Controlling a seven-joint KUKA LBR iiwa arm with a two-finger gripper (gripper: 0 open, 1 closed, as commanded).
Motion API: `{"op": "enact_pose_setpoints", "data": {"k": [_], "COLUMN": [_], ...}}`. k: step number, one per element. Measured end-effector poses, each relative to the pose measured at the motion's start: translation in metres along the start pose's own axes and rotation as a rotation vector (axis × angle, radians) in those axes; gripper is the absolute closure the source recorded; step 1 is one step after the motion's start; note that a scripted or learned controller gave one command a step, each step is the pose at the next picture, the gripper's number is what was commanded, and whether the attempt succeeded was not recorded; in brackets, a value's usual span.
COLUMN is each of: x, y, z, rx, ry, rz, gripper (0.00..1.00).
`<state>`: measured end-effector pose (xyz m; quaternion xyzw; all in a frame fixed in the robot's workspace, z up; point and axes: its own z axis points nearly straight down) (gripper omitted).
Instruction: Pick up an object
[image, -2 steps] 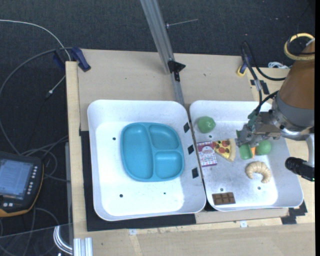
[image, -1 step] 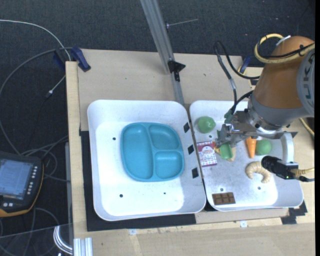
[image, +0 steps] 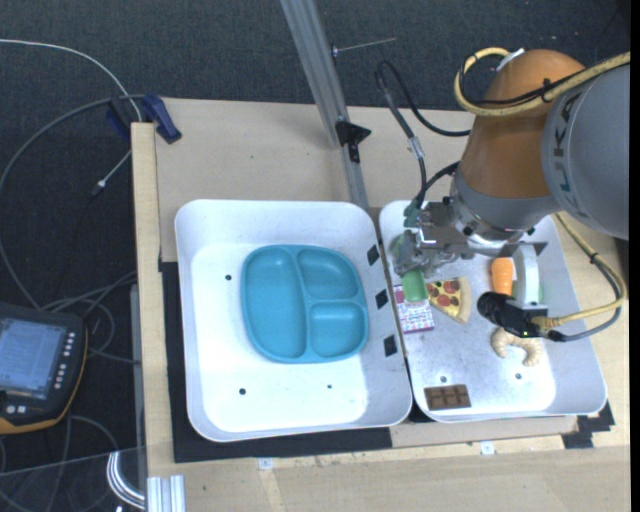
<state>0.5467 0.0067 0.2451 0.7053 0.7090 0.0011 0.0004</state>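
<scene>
My gripper (image: 420, 255) hangs low over the far left part of the right bin (image: 570, 385). Right under it lies a small green object (image: 411, 272), partly hidden by the gripper body. A pink patterned packet (image: 414, 308) lies just in front of that, against the bin's left wall. Beside the packet is a toy pizza slice (image: 449, 298). An orange piece (image: 502, 274) and a white and green item (image: 528, 278) lie to the right. A tan curved piece (image: 514, 344) and a brown chocolate bar (image: 447, 397) lie nearer the front.
The left bin (image: 200, 400) holds a blue divided plate (image: 303, 302). A grey metal post (image: 325, 90) rises behind the bins. The arm's orange band (image: 515, 120) and grey body cover the right bin's far right corner. A tablet (image: 35, 360) lies off the bench at left.
</scene>
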Motion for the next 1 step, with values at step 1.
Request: {"op": "enact_pose_setpoints", "data": {"k": [1], "x": [0.0601], "y": [0.0135], "z": [-0.0044], "rx": [0.000], "ry": [0.001], "rz": [-0.002], "gripper": [1.00]}}
